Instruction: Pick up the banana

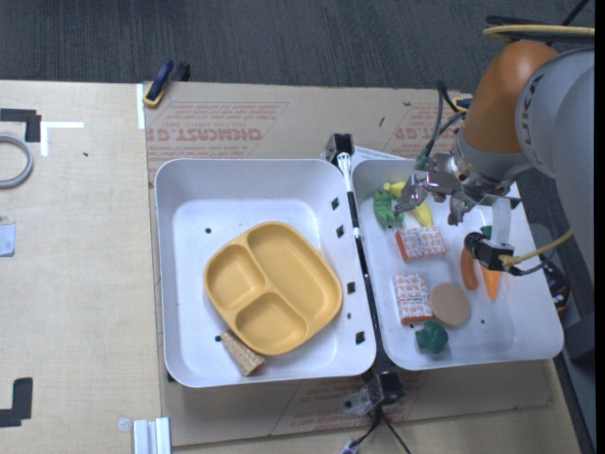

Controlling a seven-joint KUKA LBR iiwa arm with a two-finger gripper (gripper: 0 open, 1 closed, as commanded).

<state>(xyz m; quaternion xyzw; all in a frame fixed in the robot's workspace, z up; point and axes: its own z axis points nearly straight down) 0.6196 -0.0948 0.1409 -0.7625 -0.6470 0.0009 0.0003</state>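
Up in the right bin (529,339), the tool (427,189) sits low near the far wall, crowded by a green toy (387,204) at its left; whether it is released or clenched cannot be told. Grey arm (558,83) with its orange band (506,88) slants in from the upper right. Banana (421,215) lies just beneath the tool, partly hidden, its long axis unclear. Below it lie two wafer blocks (421,243), carrots (469,269), a tan disc (450,305). Left bin (180,282) holds a yellow tray (273,287).
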